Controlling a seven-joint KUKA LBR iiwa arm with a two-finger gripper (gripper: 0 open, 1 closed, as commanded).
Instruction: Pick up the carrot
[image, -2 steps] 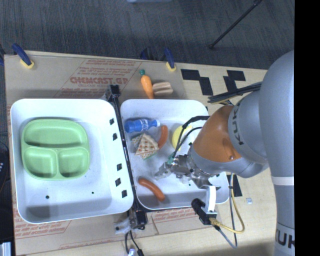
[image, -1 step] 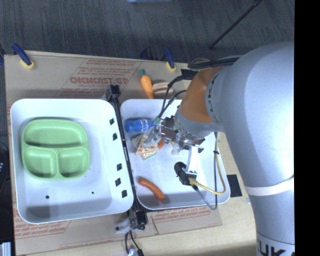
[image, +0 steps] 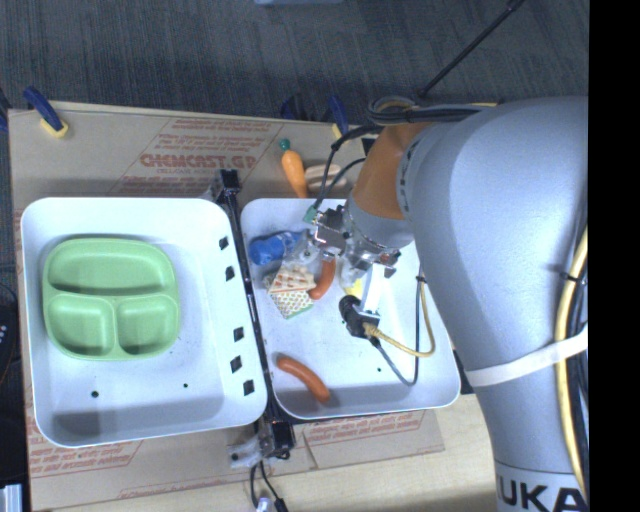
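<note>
Carrot (image: 292, 171), orange with a green tip, lies outside both bins on the brown cardboard (image: 190, 150), just beyond the far rim of the right bin (image: 440, 385). Gripper (image: 335, 262) sits low inside the right bin, near a small orange-red piece (image: 323, 281), a waffle-patterned cracker (image: 291, 290) and a blue object (image: 268, 247); finger state cannot be read from this angle. A sausage (image: 303, 376) lies nearer the front of that bin, and a green divided tray (image: 110, 295) occupies the left bin (image: 60, 420).
</note>
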